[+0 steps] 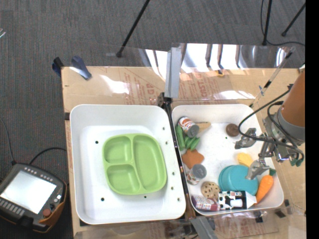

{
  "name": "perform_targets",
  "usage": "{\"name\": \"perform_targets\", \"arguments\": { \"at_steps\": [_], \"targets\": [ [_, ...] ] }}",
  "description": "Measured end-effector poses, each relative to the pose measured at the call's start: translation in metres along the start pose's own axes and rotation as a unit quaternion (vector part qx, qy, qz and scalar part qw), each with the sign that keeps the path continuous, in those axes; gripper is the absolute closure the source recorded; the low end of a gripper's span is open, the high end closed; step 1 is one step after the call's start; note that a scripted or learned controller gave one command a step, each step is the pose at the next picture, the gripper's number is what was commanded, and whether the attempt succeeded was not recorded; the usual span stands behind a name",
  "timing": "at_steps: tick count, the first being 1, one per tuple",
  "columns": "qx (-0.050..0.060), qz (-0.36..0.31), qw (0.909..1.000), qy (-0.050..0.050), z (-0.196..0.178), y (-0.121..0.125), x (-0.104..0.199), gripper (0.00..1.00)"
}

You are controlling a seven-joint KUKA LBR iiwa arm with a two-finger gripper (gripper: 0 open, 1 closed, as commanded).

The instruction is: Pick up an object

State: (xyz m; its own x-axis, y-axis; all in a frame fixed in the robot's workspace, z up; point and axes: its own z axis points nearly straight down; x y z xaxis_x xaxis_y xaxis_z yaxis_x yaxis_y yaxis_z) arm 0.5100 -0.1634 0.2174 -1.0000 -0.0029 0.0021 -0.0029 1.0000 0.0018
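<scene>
White right bin [227, 114] holds every candidate where we see it: teal bowl [237, 179], carrot [265, 187], yellow piece [244, 159] and cookie [210, 188], all resting on the bin floor. Our jaws [258, 159] hover just above the bowl's rim, and whether they are spread or clenched we cannot tell. We judge the pick not yet made; descent, closing and lift remain.

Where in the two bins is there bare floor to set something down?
Left bin: bare floor rings the green divided plate, widest on its left side and along the near edge. Right bin: one open patch mid-floor, between the green vegetables, brown disc and teal bowl. Its left wall and near edge are crowded; the gripper hangs over the right side.
</scene>
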Motion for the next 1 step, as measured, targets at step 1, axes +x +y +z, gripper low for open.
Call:
{"name": "perform_targets", "arguments": {
  "at_steps": [1],
  "targets": [
    [-0.002, 0.055, 0.9985, 0.001, 0.1290, 0.0687, -0.0056, 0.00]
  ]
}}
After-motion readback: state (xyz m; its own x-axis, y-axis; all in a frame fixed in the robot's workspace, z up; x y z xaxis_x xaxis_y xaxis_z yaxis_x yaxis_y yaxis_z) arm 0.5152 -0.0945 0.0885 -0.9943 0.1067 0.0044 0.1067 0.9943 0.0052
